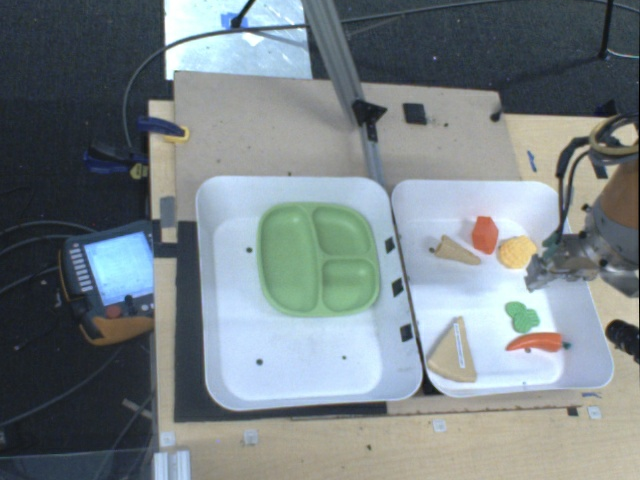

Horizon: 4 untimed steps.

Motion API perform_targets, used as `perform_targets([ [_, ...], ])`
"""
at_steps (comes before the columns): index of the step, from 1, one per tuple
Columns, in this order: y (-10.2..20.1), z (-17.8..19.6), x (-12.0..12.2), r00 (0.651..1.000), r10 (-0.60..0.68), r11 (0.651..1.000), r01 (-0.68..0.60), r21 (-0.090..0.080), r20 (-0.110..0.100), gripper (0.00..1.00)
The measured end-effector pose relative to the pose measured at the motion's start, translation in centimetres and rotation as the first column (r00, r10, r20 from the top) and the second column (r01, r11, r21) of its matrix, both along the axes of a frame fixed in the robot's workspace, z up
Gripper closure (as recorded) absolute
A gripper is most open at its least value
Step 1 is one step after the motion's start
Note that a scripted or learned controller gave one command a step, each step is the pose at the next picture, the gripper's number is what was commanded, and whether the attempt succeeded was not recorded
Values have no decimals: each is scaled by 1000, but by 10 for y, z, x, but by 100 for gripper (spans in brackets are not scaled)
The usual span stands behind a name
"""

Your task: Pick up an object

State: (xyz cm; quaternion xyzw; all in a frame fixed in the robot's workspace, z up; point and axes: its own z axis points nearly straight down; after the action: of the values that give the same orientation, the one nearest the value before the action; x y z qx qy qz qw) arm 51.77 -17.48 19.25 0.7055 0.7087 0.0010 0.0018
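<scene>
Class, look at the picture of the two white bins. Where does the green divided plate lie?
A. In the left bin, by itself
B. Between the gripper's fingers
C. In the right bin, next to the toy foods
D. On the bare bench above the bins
A. The green divided plate lies flat in the left bin, while the toy foods, such as the red pepper, are in the right bin.
</scene>
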Motion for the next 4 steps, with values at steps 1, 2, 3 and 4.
perform_targets([
  [1,0,9,1,1000,0,1000,0,0,-1,100],
  [2,58,17,9,1000,1,1000,-1,1,-1,100],
  [3,98,16,21,1000,1,1000,-1,1,-2,100],
  [4,145,10,33,1000,4,1000,-4,2,-2,100],
])
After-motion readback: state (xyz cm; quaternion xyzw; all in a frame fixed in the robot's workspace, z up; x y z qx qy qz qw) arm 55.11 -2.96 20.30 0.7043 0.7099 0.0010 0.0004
